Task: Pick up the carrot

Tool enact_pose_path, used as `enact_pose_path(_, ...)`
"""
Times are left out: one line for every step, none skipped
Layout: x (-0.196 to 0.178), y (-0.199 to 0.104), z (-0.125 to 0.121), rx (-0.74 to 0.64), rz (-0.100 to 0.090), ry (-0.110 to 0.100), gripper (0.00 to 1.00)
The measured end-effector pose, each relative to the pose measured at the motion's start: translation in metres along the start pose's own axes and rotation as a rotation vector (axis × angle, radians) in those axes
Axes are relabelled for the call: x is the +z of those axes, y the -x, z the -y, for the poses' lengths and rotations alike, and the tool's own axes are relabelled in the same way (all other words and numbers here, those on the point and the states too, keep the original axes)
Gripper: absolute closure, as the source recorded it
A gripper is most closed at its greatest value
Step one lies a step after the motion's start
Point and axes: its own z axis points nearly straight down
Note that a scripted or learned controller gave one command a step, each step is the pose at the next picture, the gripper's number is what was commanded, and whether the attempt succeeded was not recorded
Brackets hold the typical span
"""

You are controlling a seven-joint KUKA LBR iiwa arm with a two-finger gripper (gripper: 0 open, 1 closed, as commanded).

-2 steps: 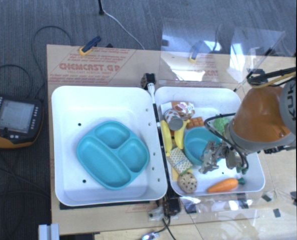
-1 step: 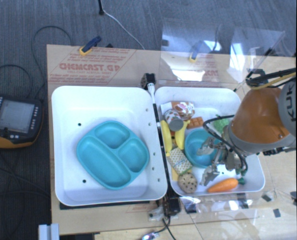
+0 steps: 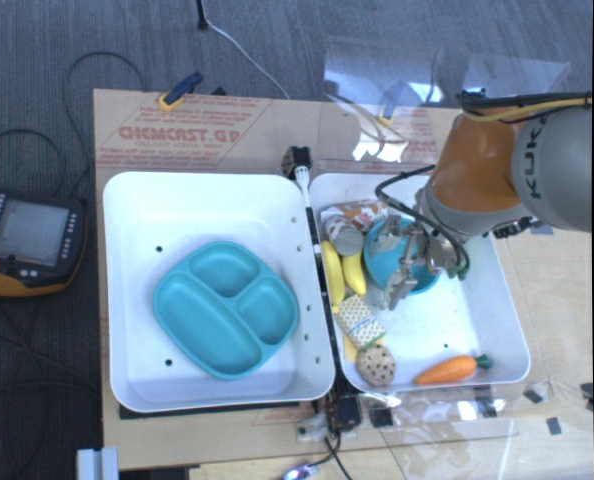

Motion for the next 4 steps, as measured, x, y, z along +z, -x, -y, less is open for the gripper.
enact_pose_path(-0.102, 0.06, 0.063, -0.011, 0.014, -0.004, 0.0)
enact_pose_path(-0.191, -0.008, 0.062, -0.121, 0.012, -0.003, 0.0)
enact_pose_path(-0.068, -0.096, 0.078, -0.069, -0.015, 0.009, 0.0)
enact_pose_path(-0.017, -0.105, 0.105, -0.169, -0.008, 0.005, 0.0)
